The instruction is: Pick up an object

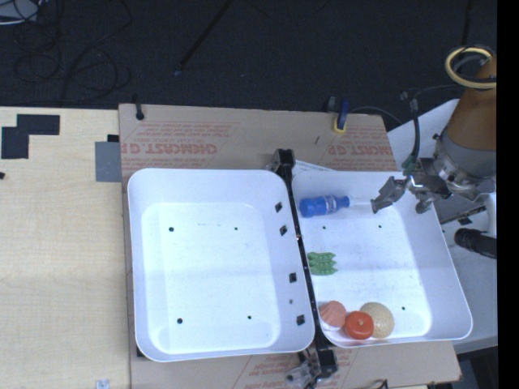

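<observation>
The right bin (422, 258) holds a blue bottle (323, 206) lying near its far left corner. A small green piece (321, 263) lies by the bin's left wall. At the near edge sit a pink round piece (332, 312), a red tomato-like piece (358, 325) and a tan round piece (379, 318), bunched together. My gripper (403, 193) hovers over the far right corner of the right bin, with its fingers spread apart and nothing between them. It is to the right of the blue bottle, well apart from it.
The left bin (146, 258) stands beside the right one, with a black divider clamp strip (296, 258) between them. Both rest on a cardboard sheet (211, 140). A yellow-blue clip (340, 118) stands at the cardboard's far edge. Cables hang near the arm at right.
</observation>
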`<move>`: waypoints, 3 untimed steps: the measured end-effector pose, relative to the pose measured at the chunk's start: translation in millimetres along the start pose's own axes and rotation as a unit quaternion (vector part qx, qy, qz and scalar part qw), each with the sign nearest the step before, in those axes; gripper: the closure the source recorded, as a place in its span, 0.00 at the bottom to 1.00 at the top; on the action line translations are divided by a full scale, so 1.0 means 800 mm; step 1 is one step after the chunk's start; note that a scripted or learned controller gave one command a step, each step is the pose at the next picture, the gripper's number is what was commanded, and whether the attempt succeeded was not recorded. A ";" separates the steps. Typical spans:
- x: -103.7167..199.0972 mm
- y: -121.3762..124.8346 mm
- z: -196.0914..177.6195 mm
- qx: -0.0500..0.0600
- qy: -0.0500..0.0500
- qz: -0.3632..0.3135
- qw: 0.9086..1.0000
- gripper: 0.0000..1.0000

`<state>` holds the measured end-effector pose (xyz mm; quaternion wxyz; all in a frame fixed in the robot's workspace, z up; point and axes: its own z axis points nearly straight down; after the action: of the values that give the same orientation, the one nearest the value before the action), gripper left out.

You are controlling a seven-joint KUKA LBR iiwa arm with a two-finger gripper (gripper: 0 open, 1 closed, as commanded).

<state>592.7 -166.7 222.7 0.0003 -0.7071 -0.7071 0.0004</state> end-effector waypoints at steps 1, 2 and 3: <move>-0.063 -0.028 -0.002 0.002 -0.001 0.002 1.000 0.00; -0.060 -0.026 -0.014 0.001 0.001 0.000 1.000 1.00; -0.060 -0.055 -0.129 -0.004 -0.001 -0.001 1.000 1.00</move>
<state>548.5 -214.5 325.6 -0.0034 -0.7067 -0.7075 -0.0014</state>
